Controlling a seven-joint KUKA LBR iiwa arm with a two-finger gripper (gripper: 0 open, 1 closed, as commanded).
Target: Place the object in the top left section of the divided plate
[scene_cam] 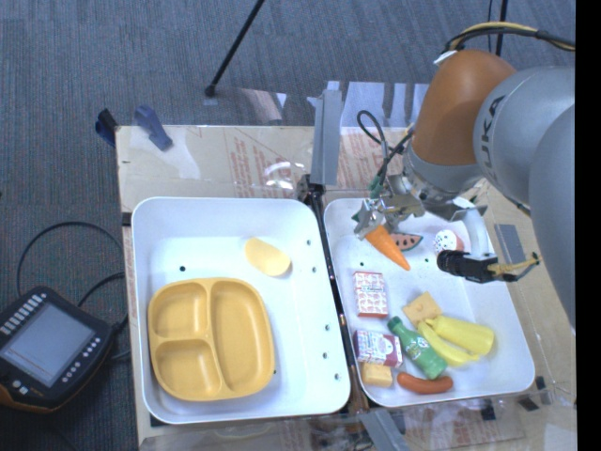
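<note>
A yellow divided plate (pixel 246 381) lies in the left white bin (pixel 155 224), toward its front. The plate's top left section (pixel 178 310) holds nothing. Over the far end of the right bin (pixel 521 369) my gripper (pixel 374 218) is shut on the thick end of an orange toy carrot (pixel 389 249). The carrot slants down and to the right from the fingers, next to a watermelon slice (pixel 412 242).
A pale yellow oval piece (pixel 268 256) lies in the left bin behind the plate. The right bin holds a red carton (pixel 371 292), a cheese wedge (pixel 422 306), bananas (pixel 457 336), a green bottle (pixel 419 347), a sausage (pixel 424 383) and several other toys.
</note>
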